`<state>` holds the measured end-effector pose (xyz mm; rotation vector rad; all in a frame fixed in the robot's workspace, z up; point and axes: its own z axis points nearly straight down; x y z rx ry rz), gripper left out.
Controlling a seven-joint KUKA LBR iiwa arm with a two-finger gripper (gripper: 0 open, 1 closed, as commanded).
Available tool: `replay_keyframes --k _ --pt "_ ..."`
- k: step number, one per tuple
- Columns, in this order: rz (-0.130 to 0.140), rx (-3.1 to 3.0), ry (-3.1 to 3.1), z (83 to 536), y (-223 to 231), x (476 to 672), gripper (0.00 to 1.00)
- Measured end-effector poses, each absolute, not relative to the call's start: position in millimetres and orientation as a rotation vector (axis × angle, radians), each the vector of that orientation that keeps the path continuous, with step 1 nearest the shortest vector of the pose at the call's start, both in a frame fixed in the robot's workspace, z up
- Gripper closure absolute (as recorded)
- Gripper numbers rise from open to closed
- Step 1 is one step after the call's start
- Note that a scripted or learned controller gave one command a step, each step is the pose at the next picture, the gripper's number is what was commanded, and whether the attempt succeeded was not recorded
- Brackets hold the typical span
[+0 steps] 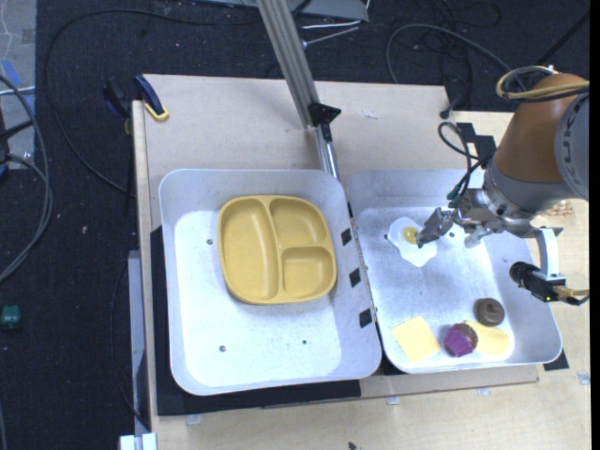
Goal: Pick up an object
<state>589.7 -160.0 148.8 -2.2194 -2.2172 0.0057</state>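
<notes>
Nearest the camera, along the front wall of the right bin [525, 359], lie a pale yellow square slice [415, 338], a purple lump [459, 339] touching a second pale yellow piece [494, 343], and a small brown doughnut-shaped item [488, 312] just behind them. Farther back in the same bin, a toy fried egg [411, 242], white with a yellow yolk, rests on the speckled floor. The grey KUKA arm [539, 153], its orange band above the wrist, reaches in from the right and hangs low over the bin, with its gripper [453, 227] just right of the egg. One dark finger [430, 230] points down beside the egg's edge and another [475, 233] stands well apart from it, so the jaws are spread, with nothing between them. Across the divide, a yellow three-compartment plate [278, 248] sits in the left bin [187, 345]. A metal pole [289, 50] slants over the bench's far side.
</notes>
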Motion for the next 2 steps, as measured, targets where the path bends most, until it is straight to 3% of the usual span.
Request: replay_keyframes --k 1,2 --pt "0.004 -2.220 -2.219 95.2 -159.2 589.0 0.00" --pt "-0.001 -2.224 -2.222 109.0 -159.8 590.4 1.00"
